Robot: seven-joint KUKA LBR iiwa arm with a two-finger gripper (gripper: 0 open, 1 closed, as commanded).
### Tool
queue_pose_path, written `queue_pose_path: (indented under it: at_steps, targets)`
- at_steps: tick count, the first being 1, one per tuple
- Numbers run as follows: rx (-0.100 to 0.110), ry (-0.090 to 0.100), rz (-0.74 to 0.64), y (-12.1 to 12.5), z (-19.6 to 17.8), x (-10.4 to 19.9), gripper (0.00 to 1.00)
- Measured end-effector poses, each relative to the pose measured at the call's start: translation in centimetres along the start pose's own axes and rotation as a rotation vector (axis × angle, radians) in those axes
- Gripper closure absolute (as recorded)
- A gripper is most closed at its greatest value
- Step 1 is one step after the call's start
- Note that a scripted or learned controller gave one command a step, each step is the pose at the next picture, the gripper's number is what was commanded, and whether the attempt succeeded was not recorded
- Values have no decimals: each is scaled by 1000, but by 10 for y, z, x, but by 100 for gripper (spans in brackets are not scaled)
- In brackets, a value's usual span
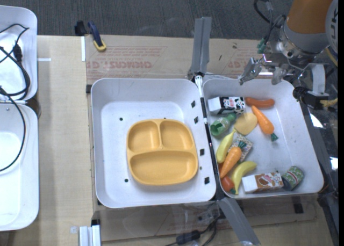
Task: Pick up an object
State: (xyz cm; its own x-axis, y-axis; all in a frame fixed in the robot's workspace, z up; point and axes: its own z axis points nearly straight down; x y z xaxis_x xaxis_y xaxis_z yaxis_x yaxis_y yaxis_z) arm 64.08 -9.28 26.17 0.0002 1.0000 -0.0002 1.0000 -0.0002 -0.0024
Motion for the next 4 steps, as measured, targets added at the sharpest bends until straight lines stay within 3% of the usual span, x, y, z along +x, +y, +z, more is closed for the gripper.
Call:
queue_pose_path:
  at_steps: [1,2,3,4]
  targets:
    - [0,-1,105,-23,75,-41,0]
    - [-1,0,156,-25,170,-81,0]
    - [-1,0,160,-25,161,-83,100]
    - [-4,-1,-146,-5,169,-94,100]
